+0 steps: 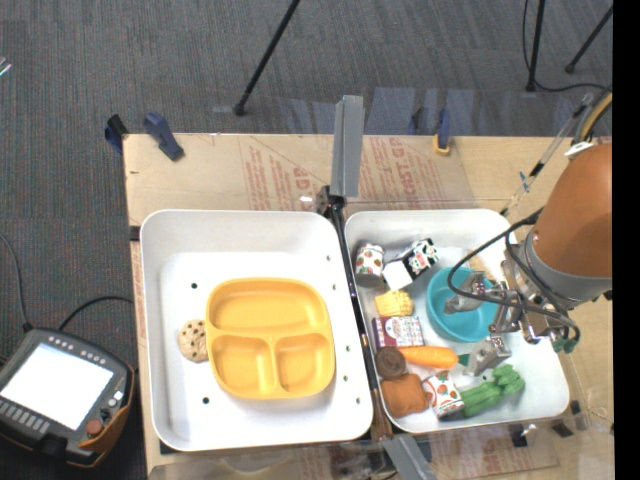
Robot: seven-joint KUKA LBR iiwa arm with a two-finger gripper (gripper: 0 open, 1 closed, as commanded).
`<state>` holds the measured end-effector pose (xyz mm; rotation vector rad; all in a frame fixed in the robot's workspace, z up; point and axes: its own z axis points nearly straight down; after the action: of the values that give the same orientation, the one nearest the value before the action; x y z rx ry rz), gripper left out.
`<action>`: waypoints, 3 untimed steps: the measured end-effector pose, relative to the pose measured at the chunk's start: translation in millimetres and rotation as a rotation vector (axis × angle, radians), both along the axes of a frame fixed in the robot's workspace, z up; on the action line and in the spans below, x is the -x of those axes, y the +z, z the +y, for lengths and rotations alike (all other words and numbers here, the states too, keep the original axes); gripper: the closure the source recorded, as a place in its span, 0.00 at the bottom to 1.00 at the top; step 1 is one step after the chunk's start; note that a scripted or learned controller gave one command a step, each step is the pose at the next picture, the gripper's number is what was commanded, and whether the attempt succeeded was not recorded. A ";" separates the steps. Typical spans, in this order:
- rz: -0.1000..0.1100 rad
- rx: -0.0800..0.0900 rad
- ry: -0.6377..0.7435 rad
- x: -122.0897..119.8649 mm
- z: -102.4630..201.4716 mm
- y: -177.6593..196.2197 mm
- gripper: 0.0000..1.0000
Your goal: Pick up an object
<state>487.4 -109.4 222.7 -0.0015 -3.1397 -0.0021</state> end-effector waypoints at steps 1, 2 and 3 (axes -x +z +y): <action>0.002 -0.001 0.026 6.6 15.9 -137.3 0.00; -0.005 0.000 0.090 -87.4 15.5 -135.1 0.00; -0.001 -0.001 0.004 -43.9 16.8 -135.6 0.00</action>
<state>531.2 -92.7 87.2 0.0051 -3.1407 -0.0031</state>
